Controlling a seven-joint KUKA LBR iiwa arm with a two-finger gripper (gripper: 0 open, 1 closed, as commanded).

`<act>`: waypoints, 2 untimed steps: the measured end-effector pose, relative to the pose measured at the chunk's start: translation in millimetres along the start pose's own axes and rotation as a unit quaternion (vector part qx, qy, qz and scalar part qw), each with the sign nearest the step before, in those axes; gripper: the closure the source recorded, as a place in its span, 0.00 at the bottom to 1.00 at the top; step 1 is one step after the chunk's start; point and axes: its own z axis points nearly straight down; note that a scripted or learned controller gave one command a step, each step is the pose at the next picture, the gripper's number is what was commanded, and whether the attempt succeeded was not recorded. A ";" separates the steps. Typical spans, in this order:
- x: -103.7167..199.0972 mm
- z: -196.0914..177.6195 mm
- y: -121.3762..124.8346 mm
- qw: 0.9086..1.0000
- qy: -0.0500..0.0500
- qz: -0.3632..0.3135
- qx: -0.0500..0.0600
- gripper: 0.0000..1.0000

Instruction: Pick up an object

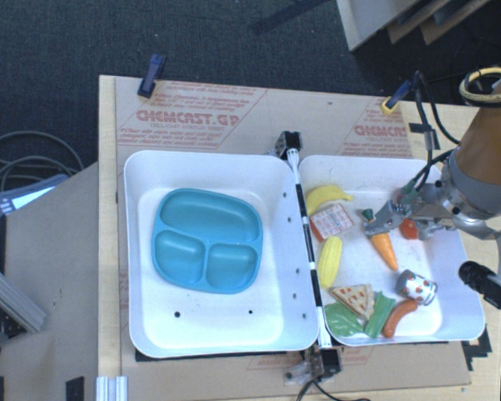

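Observation:
My gripper [389, 218] hangs low over the upper middle of the right bin [464, 274], at the end of the grey arm with its orange band [492, 141]. Directly below it lies an orange toy carrot [385, 249], whose top end touches or is covered by the gripper. A small red piece [410, 230] sits beside the gripper on the right. To its left a small green piece [367, 215] pokes out. No object visibly sits inside the gripper.
The right bin also holds a banana [328, 195], a pink-white packet [333, 218], a yellow corn cob [329, 260], a sandwich wedge [354, 298], green pieces [379, 315], a sausage [399, 316] and a silver can [415, 286]. A blue divided plate [206, 239] lies in the left bin [140, 232].

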 end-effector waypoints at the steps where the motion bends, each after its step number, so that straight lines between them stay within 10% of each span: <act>1: -49.6 60.1 39.6 1.000 0.000 0.000 0.000 0.00; 2: -55.8 150.8 60.5 1.000 0.000 0.000 0.001 0.00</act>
